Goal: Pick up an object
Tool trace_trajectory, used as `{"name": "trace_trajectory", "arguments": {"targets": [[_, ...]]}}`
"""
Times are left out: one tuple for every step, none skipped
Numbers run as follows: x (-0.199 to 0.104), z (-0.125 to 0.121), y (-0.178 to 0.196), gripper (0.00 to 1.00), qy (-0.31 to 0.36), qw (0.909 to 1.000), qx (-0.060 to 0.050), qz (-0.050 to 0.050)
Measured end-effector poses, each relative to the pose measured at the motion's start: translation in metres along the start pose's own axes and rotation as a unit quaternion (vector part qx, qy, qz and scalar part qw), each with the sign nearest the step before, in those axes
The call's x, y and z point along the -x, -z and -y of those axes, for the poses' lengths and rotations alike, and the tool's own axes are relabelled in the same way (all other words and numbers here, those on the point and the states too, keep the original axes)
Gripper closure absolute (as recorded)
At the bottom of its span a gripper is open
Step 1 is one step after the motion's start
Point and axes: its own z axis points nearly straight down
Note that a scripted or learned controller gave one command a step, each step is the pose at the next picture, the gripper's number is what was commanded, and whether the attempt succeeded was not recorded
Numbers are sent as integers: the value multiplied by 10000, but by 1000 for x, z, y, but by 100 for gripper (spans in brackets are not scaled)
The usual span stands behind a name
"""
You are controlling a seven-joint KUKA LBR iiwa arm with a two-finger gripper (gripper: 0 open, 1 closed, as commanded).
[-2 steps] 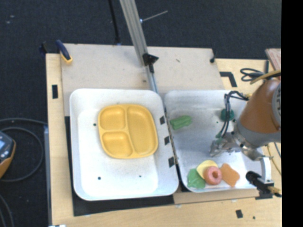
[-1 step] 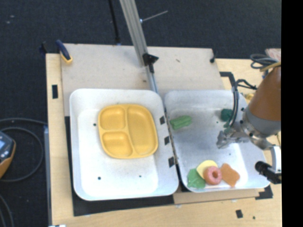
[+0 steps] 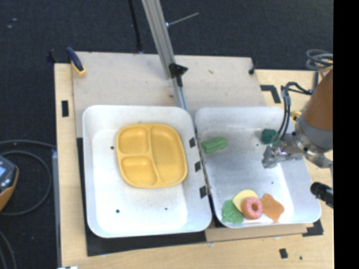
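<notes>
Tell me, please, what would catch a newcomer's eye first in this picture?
The yellow tray, split into three compartments, sits in the left bin. In the right bin, a cluster of toys lies by the near edge, the pink donut among them. The gripper hangs above that bin's right side.

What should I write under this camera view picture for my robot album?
Robot gripper hovers over the right white bin of toy food; a yellow divided plastic tray sits in the left white bin.

The arm [image 3: 320, 108] reaches in over the right bin's [image 3: 297, 203] right side, gripper [image 3: 275, 156] lowered just above its floor, near the right wall.
</notes>
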Motion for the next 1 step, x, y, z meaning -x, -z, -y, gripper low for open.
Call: {"name": "trace_trajectory", "arguments": {"targets": [[1,-1,14,100,1,10000,-13,-3]]}}
